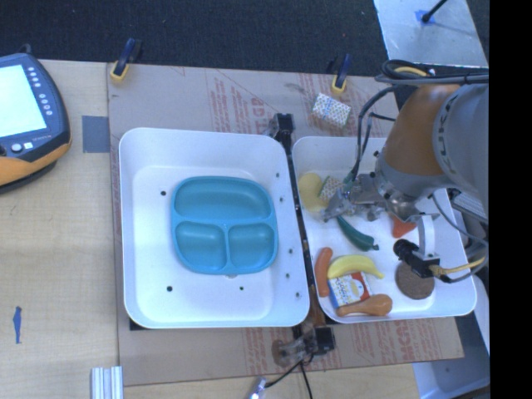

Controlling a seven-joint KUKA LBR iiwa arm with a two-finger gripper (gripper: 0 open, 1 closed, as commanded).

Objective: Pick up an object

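Your likeliest target, the dark green pepper-like piece (357, 234), lies in the right bin (462, 304) just beside the tool (339, 209), with a yellow round item (310, 189) touching on the far side. You cannot tell whether the tool is spread or pressed together. Crowding is the risk: it may nudge the banana (356, 265) or orange carrot (323, 269) and close on nothing.

Pincer (339, 206) fingertips indistinct among toys; right bin (465, 306) partly arm-covered.
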